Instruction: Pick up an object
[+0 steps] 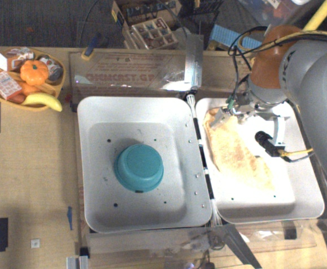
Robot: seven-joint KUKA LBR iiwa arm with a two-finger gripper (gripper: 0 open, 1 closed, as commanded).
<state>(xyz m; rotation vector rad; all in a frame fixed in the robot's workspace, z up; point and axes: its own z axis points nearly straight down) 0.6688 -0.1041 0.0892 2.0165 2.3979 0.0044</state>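
Observation:
A teal bowl (139, 167) lies upside down in the middle of the left bin (96, 116). A flat tan, cloth-like piece (236, 153) stretches across the floor of the right bin (303, 200), from its back left corner toward the middle. My gripper (233, 110) hangs low over the back left part of the right bin, at the upper end of the tan piece. The grey arm and its orange band (271, 60) come in from the right above it. A black part with a yellow cable (268, 143) hangs beside the wrist.
On the bench at the far left stands a basket (23, 82) of toy food with a banana and an orange pumpkin. A clear plastic sheet (135, 74) lies behind the left bin. Boxes and crates sit beyond the bench at the back.

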